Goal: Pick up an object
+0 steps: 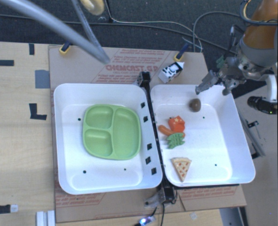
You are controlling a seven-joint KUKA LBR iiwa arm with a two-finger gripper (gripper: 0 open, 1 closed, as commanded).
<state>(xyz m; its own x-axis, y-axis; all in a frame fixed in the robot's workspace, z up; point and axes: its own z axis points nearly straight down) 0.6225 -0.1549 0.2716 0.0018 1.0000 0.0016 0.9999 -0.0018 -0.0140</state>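
Green divided plate (112, 131), one.

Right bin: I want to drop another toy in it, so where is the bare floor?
In the right bin, the right half is bare, from the brown ball down past the pizza slice. Its left strip is crowded: orange toy, carrot, green piece.
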